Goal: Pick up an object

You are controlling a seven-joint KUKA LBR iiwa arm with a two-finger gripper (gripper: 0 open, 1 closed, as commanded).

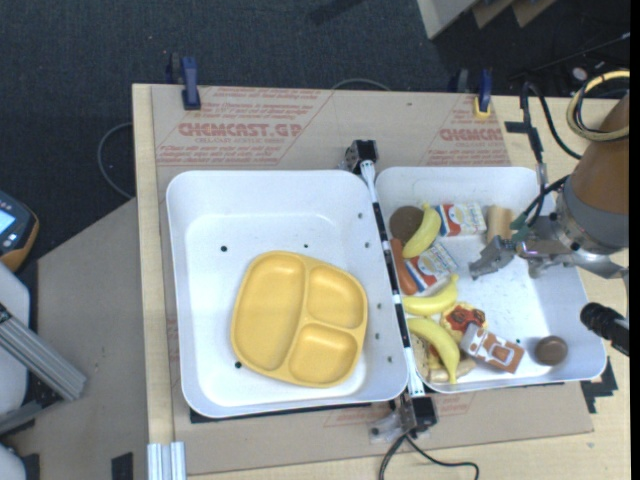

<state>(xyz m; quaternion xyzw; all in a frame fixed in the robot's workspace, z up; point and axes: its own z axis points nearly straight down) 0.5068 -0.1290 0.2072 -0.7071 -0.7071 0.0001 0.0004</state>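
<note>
The grey metal claw (492, 259) hangs over the right-hand bin (520, 180), a shallow white plastic tray with rounded corners, and reaches in from the right on an arm (600, 193) with a smooth orange band above the wrist. Whether its fingers are spread or pressed together cannot be told from this slanted view, and nothing is visibly caught between them. The things to pick from lie close around it. Just to its left sits a flat printed packet (437, 261), white with some red and blue. Up and to the left of the claw, a curved yellow banana (424, 231) leans against a round brown ball-like object (404, 219), and a small white carton (464, 218) with a red patch lies just above the claw, beside a short tan cylinder (499, 218). Below and to the left, two more bananas (436, 320) curve along the bin's left wall, next to a small orange-red toy (465, 319) and a boxy red-and-white piece (492, 351). Lower right of the claw rests a small rounded brown lump (550, 349). Well to the left, in the other white bin (200, 208), lies a smooth yellow divided plate (298, 316) with three hollows. Both bins sit on a pale surface (260, 128) covered in printed protective film, clamped at its far edge by blue clips (186, 79).
</note>
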